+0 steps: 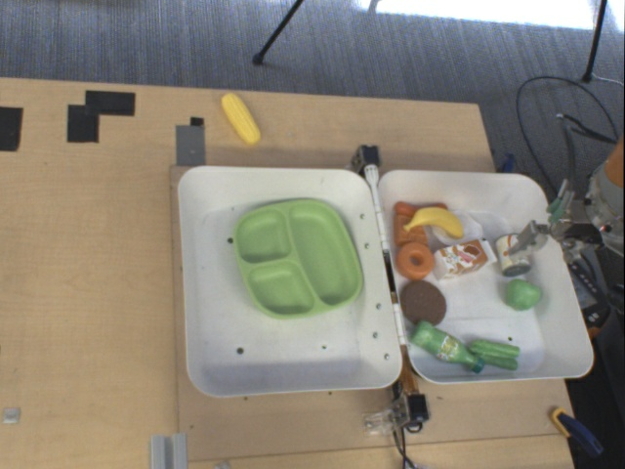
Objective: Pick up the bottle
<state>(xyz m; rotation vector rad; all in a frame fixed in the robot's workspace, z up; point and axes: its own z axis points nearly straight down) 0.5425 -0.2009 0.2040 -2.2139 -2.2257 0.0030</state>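
Here, in the camera view, we see the green bottle (446,345) lying at six o'clock of the right bin (547,360). The gripper (562,213) waits at three o'clock; its state we cannot tell. Reaching across, we risk bumping the green ball (522,294).

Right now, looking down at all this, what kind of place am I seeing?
Probably a robot test lab, not a kitchen: two white bins on a wooden bench, toy food such as a banana and a green bottle, and tripod legs on carpet.

Divided plate (298,257) in left bin (210,360); bottle (444,346) at right bin's (562,360) front edge.
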